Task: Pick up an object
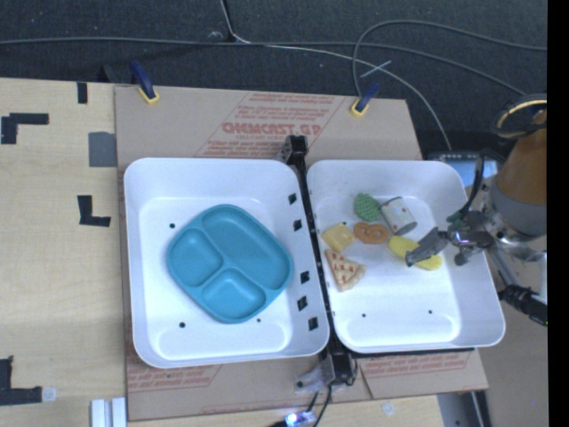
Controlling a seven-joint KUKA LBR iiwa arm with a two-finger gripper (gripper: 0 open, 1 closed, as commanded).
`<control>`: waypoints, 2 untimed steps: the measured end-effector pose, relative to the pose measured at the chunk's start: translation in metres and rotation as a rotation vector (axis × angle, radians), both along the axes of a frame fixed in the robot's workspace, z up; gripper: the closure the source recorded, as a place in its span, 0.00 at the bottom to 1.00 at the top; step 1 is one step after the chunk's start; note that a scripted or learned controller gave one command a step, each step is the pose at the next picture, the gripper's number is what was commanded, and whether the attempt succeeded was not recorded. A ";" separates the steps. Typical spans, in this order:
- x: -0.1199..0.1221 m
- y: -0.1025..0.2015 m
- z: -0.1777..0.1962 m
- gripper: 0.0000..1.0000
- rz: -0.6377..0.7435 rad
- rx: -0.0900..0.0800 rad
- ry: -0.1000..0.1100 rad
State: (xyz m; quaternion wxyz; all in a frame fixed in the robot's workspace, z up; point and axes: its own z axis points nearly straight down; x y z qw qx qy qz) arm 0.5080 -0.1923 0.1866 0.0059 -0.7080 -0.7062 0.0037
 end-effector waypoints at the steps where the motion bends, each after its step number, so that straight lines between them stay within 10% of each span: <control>1: 0.003 0.000 0.006 0.00 0.004 -0.003 -0.012; 2: 0.003 0.009 -0.055 0.00 0.004 -0.001 -0.006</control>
